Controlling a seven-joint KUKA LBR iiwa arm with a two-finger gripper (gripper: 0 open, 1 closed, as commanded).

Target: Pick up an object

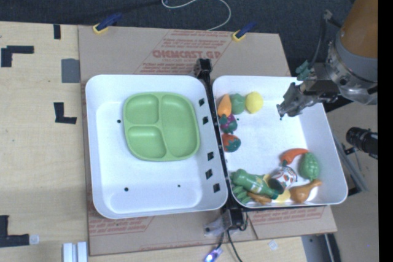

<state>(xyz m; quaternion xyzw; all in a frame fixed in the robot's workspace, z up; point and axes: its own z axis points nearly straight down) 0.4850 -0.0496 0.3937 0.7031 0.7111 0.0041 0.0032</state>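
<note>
- Bins: two white ones sit side by side on the table (37, 132); the left bin (104, 193) carries a green plate (162, 126), and the right bin (319, 126) carries the toys.
- Jaws (288, 106): they hang at the right bin's upper right, at about two o'clock from its middle, pointing down and to the left. Nothing shows between them; whether they are spread or closed I cannot tell from this slant.
- Nearest candidate: the lemon (253, 102), near the bin's top edge. It lies at nine o'clock from the jaws, close but apart, with bare bin floor between.
- Just past it at nine o'clock, the carrot (224, 105) lies against the divider, its long axis running roughly twelve to six. Below it sit a small dark toy (228, 124) and a red-and-green one (231, 143).
- Far group: a heap at the bin's lower edge, at about six o'clock from the jaws and well apart, including a green pod (310, 165) and a green toy (245, 181).
- Judgement: the lemon looks the shortest reach, a short shift toward nine o'clock and then down. Being round, it needs no particular wrist turn but may roll if nudged off-centre.
</note>
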